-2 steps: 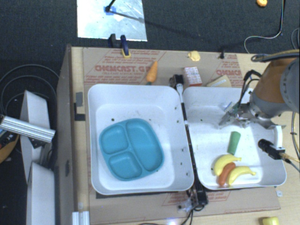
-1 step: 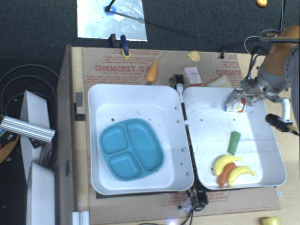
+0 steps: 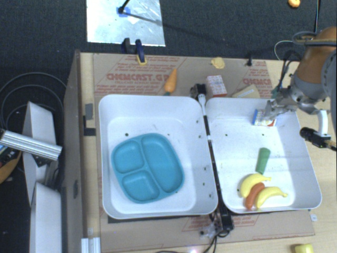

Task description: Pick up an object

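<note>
I'm seeing the gripper hovering right over a small blue-and-white flat packet in the right white bin's far corner | I'm not making out any grip on it.

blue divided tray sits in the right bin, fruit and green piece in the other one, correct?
Not quite. The camera view shows the blue divided tray in the left bin; the bananas and green piece lie in the right bin.
</note>
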Robot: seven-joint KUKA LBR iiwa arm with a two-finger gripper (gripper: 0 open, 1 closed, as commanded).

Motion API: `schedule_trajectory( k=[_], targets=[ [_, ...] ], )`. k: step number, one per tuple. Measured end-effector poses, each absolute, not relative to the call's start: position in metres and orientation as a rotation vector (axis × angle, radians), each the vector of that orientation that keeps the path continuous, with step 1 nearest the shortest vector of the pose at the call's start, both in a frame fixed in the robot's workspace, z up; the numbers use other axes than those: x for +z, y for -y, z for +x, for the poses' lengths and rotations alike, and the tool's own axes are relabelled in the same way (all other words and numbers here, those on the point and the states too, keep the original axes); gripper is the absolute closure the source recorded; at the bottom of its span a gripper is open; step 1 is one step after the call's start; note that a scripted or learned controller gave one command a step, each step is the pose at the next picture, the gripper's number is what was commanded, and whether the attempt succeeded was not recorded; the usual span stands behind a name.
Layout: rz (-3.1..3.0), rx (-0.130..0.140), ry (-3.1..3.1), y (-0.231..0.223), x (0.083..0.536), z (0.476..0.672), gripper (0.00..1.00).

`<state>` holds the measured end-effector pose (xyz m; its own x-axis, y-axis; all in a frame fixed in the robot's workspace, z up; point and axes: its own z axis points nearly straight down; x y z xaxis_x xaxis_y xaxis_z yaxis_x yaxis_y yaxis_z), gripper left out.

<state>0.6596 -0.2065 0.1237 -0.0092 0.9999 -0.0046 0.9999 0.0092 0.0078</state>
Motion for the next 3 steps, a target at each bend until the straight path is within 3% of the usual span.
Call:
schedule_trajectory(
  k=[1,2,3],
  targets=[
    [2.204,0.003,-2.228,0.206,0.123,0.660,0.00],
    [2.211,0.004,-2.225,0.206,0.126,0.670,0.00],
    [2.204,0.004,-2.225,0.207,0.138,0.671,1.00]
  ],
)
